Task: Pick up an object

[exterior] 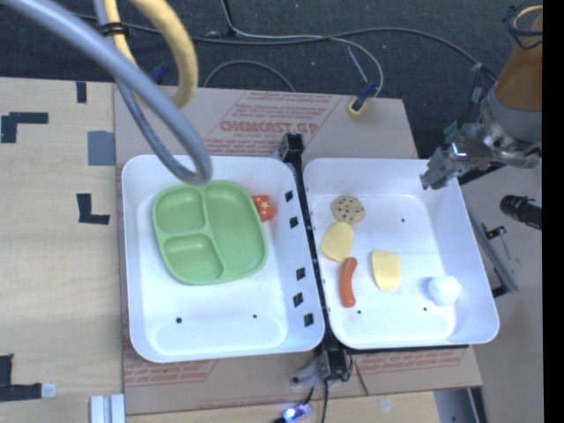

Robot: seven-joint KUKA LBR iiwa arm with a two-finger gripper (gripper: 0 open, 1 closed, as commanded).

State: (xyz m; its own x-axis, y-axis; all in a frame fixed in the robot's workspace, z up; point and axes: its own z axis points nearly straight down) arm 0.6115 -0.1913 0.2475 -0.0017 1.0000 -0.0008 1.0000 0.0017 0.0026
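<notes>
1. The pincer [438,173] hangs at the upper right corner of the right bin [476,324], above its rim; whether it is open or closed I cannot tell, and nothing shows in its grip.
2. Candidates lie in that bin: a cookie [348,208], a yellow piece [337,241], a sausage [348,282], a cheese wedge [386,270] and a white lump [443,289].
3. The step in hand looks like the approach.
4. Next it must choose one item, centre over it and descend.

One fixed camera looks down at a slant on both bins [132,263], the gripper [438,173] at its right.
</notes>
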